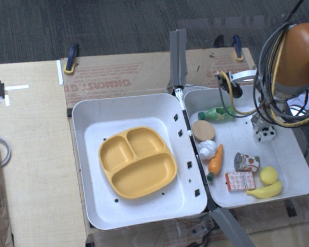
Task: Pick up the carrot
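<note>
Smooth, glossy plastic: the carrot [216, 162], yellow plate [138, 162], banana [265, 191] and white bins [87, 154]. Matt brown cardboard [120, 74] lies behind them.

Colours noted: carrot [216, 160] orange with green stub. Divided plate [138, 162] mustard yellow in left white bin [87, 154]. Bottle [217, 114] green. Banana [265, 191] and lemon [268, 175] yellow. Small box [240, 181] red-and-white print. Round disc [203, 130] tan. Die-like cube [264, 133] white, black spots.

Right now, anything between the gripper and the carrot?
Nothing lies over the carrot; its top is exposed. It is crowded, though: a white garlic-like piece touches its upper left and a small can sits just right.
</note>
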Action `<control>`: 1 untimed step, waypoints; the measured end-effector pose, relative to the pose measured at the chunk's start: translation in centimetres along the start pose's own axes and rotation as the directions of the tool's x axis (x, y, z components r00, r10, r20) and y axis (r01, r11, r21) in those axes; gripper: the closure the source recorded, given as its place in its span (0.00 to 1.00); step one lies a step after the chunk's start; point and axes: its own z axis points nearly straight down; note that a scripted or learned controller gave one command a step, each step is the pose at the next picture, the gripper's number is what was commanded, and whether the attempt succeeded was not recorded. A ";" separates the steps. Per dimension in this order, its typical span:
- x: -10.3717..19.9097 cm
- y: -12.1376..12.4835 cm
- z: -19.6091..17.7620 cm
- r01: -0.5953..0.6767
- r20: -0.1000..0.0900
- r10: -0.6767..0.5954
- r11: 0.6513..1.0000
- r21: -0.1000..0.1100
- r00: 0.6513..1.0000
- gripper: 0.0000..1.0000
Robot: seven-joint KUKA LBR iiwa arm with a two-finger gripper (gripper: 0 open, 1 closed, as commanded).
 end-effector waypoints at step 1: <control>-0.3 0.1 0.2 0.001 0.012 -0.001 1.000 -0.001 1.000 0.00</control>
